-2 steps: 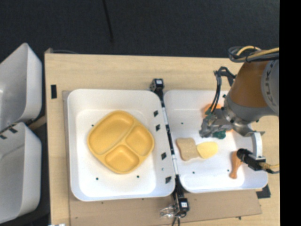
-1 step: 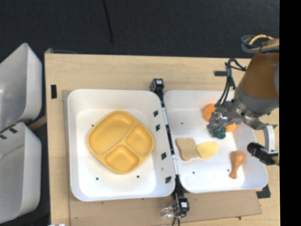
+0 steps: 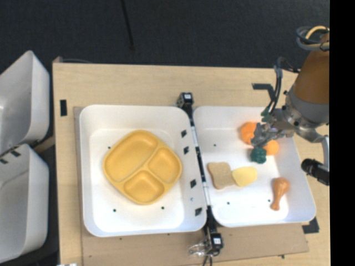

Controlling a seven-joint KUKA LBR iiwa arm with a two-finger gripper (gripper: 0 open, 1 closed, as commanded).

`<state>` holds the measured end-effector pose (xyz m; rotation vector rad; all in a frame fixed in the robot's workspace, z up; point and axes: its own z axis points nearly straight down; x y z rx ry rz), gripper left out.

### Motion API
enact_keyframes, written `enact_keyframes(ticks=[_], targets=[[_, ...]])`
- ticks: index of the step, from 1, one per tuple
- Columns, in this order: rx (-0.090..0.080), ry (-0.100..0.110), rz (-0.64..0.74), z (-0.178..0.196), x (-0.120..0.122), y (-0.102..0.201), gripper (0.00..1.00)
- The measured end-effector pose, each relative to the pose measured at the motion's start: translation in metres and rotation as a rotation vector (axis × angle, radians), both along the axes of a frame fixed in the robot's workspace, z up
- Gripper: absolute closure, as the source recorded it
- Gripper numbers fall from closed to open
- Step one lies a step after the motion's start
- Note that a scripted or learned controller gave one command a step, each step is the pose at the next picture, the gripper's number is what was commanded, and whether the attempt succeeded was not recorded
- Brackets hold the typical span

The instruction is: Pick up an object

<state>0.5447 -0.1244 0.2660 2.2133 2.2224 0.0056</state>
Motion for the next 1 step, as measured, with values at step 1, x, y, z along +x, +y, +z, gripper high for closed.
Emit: enact_keyframes(ticks=[1], targets=[[0.000,0.004,0.002,-0.0121,0.0216,0.0539,1.00]])
